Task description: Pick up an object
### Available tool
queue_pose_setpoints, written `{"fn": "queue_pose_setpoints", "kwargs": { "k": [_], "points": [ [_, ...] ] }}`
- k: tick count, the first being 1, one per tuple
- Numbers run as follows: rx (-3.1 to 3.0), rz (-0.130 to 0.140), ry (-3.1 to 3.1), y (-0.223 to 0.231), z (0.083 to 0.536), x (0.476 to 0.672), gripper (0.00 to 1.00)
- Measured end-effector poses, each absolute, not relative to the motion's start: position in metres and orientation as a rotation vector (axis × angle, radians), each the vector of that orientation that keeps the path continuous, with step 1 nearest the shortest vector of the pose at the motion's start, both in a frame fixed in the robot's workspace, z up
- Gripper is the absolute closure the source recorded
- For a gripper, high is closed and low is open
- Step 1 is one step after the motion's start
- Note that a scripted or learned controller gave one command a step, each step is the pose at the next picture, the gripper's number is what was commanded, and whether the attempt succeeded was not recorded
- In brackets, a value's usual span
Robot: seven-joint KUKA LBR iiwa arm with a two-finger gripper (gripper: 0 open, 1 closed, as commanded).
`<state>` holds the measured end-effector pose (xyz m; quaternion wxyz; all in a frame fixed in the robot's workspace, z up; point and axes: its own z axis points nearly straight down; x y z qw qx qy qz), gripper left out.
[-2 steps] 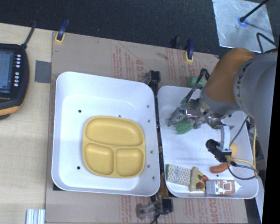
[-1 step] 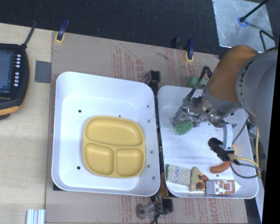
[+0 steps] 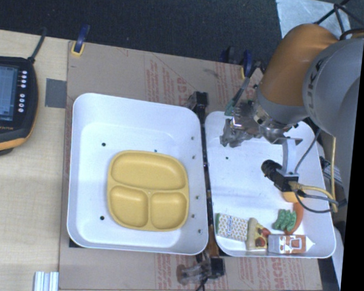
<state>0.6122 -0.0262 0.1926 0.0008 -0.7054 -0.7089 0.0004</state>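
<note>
Hovering my gripper (image 3: 233, 135) over the right bin's (image 3: 243, 179) far-left corner. Fingers' state, I cannot tell. Toys (image 3: 260, 234) lie near.

Both bins (image 3: 140, 115) look like smooth, glossy white plastic. The yellow tray (image 3: 147, 190) is matt plastic. Under them lies rough brown cardboard (image 3: 144, 74) on a pale wooden bench (image 3: 9, 208).
</note>
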Motion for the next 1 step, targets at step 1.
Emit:
{"fn": "queue_pose_setpoints", "kwargs": {
  "k": [1],
  "points": [
    [-2.212, 0.006, -2.226, 0.0205, 0.2101, 0.5944, 1.0]
  ]
}}
